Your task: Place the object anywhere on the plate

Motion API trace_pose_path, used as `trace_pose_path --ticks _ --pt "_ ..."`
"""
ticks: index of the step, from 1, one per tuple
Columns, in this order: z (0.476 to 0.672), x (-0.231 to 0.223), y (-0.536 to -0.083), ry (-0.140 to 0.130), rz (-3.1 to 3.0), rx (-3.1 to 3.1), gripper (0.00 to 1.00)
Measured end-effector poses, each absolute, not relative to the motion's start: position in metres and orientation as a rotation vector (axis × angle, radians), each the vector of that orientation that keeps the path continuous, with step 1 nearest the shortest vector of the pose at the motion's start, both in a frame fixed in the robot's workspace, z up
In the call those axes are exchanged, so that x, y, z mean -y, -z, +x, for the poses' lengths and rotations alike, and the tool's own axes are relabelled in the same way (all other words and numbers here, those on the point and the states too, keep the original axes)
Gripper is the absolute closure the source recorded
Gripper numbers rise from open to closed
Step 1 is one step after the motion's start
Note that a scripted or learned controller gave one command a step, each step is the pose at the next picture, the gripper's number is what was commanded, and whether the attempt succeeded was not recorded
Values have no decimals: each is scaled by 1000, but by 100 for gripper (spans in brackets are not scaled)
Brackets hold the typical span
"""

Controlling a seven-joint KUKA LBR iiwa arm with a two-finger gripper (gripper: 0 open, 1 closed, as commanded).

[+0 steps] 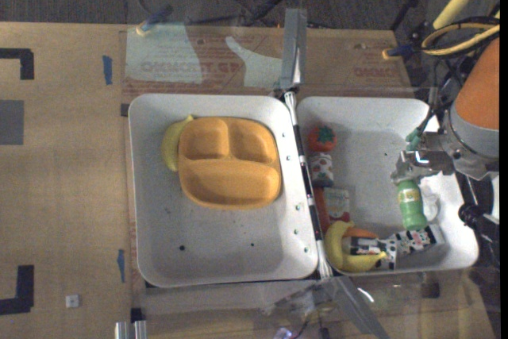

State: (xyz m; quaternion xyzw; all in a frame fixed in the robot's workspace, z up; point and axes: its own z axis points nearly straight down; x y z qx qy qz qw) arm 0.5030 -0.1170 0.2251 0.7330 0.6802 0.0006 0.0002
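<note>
The bottle, green with a pale cap, lay in the right bin directly below the claw in the view, its cap end touching or almost touching the claw's tip; which of the two could not be told. Whether the claw was wide, narrow or closed on the bottle could not be told either, since the grey wrist hid its tip. A crumpled white scrap lay just beside the bottle, on the side away from the plate. Further below the claw, a black-and-white patterned carton lay flat near the bin's front wall, with a banana and a small orange piece at its far end. To the view's left of the claw, along the wall between the bins, sat a red-orange tomato, a small packet under it and another packet lower still. The plate, orange with three compartments, sat well apart from the claw, across that wall in the left bin, toward its upper half. A yellow fruit poked out from under the plate's edge on the side farthest from the claw. The arm's orange band showed above the claw, at the view's right.
</note>
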Motion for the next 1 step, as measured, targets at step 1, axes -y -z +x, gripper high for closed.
trace_pose_path --ticks 1 --pt "503 117 -225 -2 2302 -2137 0"
